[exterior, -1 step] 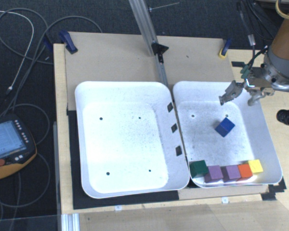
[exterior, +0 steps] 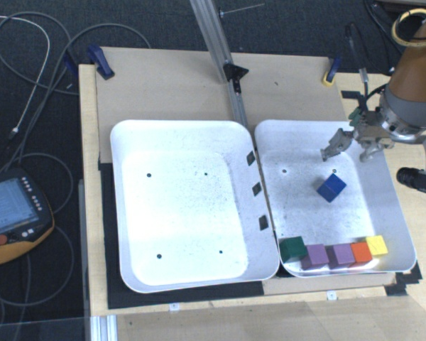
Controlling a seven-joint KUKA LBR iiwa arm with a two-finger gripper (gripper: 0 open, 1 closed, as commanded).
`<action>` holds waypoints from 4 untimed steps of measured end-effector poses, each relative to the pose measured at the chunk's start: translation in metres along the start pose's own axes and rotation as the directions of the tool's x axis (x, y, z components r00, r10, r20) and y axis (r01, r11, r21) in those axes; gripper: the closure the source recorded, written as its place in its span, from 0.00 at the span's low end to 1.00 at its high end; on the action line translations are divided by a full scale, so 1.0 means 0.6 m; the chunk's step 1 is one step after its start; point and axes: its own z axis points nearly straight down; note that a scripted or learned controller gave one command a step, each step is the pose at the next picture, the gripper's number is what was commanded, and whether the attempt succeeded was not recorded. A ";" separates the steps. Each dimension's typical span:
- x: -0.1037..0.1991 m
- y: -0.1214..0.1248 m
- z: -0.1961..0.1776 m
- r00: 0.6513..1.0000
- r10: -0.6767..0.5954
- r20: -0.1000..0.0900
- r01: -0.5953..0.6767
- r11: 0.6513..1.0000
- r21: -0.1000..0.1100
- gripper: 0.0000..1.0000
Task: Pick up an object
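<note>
A blue cube [exterior: 331, 187] lies near the middle of the right bin [exterior: 298, 148]. Along that bin's front edge sits a row of blocks: green [exterior: 292, 248], purple [exterior: 317, 255], a second purple [exterior: 339, 254], orange [exterior: 360, 251] and yellow [exterior: 377, 245]. My gripper [exterior: 353, 148] hangs above the bin's back right part, just behind and above the blue cube. Its two fingers are spread apart with nothing between them.
The left bin [exterior: 128, 141] lies beside the right one, joined by black clips [exterior: 256, 188]. A slanted metal pole [exterior: 213, 34] rises behind the bins. A teach pendant [exterior: 11, 212] and cables lie on the floor at left. Blue clamps [exterior: 99, 61] hold the bench board.
</note>
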 end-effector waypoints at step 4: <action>0.041 -0.080 0.171 1.000 -0.002 -0.002 0.002 1.000 -0.002 0.00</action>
